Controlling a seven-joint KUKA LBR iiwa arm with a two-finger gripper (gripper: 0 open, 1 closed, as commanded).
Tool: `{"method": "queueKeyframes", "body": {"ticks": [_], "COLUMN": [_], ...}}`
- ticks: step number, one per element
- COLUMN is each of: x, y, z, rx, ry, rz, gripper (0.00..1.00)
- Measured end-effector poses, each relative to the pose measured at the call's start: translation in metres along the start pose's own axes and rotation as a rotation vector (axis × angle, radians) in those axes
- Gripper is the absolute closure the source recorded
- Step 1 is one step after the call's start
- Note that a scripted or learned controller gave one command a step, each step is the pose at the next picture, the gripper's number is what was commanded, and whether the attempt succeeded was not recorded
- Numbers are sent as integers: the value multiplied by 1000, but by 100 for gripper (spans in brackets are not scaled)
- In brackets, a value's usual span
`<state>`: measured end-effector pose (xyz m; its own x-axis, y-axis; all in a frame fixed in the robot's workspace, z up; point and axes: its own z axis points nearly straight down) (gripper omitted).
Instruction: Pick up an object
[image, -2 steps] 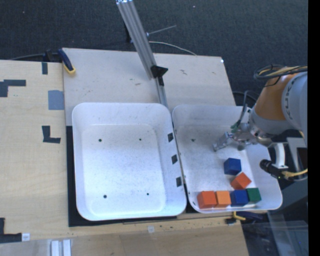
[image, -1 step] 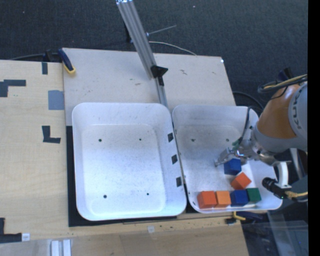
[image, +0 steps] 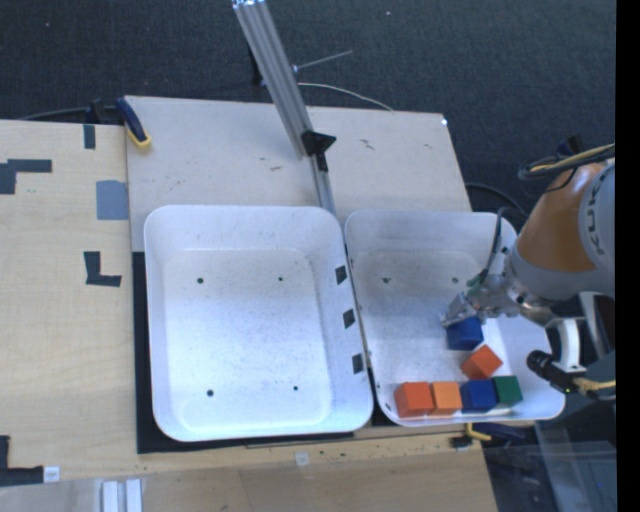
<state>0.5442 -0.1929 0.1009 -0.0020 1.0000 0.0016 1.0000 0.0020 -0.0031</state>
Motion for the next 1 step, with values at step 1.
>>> {"method": "queueKeyframes", "body": {"ticks": [1], "x": [65], "y": [28], "z": [-28], "rx": [-5], "ry": [1], "rz": [-7], "gripper": [100]}}
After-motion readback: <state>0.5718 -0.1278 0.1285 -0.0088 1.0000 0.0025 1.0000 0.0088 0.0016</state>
